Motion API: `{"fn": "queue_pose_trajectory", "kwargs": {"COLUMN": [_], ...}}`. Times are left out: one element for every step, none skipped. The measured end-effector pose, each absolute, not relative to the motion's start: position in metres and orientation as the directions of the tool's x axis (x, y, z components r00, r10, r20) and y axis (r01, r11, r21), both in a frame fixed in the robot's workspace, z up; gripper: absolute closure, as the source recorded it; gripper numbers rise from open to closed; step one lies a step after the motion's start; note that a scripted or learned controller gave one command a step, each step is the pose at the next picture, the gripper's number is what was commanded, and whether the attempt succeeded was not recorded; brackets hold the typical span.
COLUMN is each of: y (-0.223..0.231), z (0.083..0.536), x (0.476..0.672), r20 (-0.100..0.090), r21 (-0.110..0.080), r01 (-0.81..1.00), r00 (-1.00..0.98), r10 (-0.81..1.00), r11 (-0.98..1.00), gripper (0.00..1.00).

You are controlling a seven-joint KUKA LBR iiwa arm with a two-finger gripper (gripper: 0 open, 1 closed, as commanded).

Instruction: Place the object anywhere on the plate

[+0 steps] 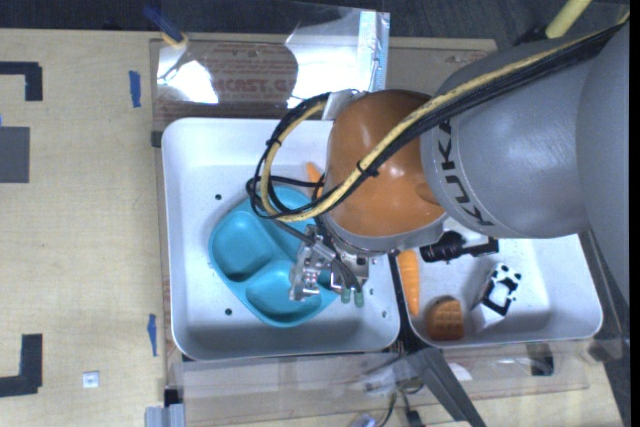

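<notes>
The gripper (325, 283) hangs low over the near right part of the blue plate (240, 245) in the left bin (190, 215); whether its jaws are wide, narrow or closed on anything cannot be told, and no object is seen between them. An orange carrot-like piece (408, 283) and a round brown item (445, 316) lie in the right bin (560, 310), near the divider. Judgement: placement not confirmed; the plate's visible surface bears nothing.

I see a turquoise plate (245, 255) in the white left bin (190, 215). In the white right bin (560, 305) I see an orange carrot (409, 281), a brown round item (446, 316) and a black-and-white piece (499, 289).
</notes>
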State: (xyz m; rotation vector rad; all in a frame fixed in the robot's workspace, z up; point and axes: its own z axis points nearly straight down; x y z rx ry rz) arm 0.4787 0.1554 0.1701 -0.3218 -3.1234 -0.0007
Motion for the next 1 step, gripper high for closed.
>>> {"fn": "queue_pose_trajectory", "kwargs": {"y": [0.0888], "z": [0.2077], "x": [0.4809], "r20": [-0.006], "r21": [0.002], "r01": [0.083], "r00": [-0.997], "r10": [0.083], "r11": [0.997], "gripper": [1.0]}}
